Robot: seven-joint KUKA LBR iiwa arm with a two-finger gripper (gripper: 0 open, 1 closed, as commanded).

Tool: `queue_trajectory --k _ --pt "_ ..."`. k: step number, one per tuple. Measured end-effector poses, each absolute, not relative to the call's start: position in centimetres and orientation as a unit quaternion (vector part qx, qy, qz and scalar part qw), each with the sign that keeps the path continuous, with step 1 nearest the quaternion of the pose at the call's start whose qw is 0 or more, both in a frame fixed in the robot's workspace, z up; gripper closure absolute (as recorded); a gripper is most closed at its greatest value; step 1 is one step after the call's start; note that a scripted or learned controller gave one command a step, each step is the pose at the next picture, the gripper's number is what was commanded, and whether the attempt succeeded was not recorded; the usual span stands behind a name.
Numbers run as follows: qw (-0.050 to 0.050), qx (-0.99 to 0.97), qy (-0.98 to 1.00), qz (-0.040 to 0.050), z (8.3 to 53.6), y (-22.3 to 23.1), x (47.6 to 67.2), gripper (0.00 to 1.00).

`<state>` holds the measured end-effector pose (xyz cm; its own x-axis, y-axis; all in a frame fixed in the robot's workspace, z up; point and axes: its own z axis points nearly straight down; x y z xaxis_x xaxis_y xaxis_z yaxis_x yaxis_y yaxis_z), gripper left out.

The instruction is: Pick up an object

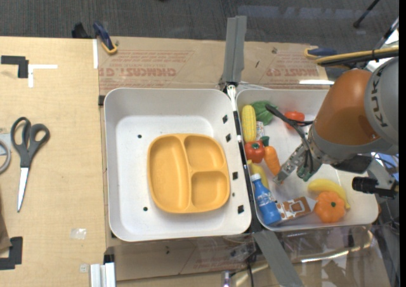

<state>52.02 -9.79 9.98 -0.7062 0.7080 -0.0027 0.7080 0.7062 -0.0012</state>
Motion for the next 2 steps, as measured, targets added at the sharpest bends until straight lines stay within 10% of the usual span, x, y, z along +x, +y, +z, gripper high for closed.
queue_trajectory --k 2 --pt "0.000 0.479 0.878 -0.0012 27.7 -0.6 57.2 1.00"
